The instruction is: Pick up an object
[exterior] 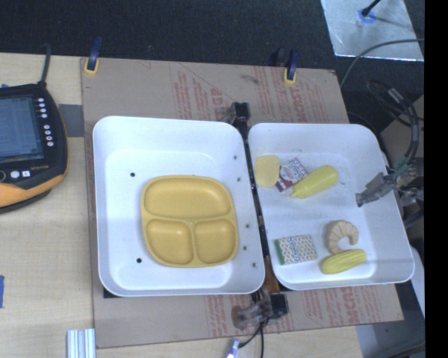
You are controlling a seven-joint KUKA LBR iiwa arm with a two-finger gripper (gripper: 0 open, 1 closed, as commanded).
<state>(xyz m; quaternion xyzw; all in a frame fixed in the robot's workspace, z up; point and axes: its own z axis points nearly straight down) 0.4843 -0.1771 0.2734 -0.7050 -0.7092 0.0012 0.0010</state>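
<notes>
The gripper [367, 194] pokes in from the right edge of the frame, over the right rim of the right bin [358, 136], and so little of the arm shows that only the grey tip and some cabling behind it can be made out. It points left and slightly downward in the picture. Whether its fingers are open or closed I cannot tell; nothing is seen between them.

No object has been picked yet, so the step in hand is choosing a target and coming down on it. All the candidates lie in the right bin: a yellow corn cob [313, 182] in its upper middle, touching a small red and white packet [291, 174], with a pale yellow disc [266, 170] just beside that at the upper left. Toward the lower right sit a croissant [341, 233] and, just below it, a second corn cob [343, 260]; a green and white packet [296, 249] lies at the lower left.

The croissant looks like the easiest choice, being nearest the gripper and standing a little apart. A good approach would be straight down over its middle, fingers spread across its narrow width. The lower cob sits close to the bin's rim, which could block a finger. The left bin [112, 200] holds a yellow divided tray [188, 220].
</notes>
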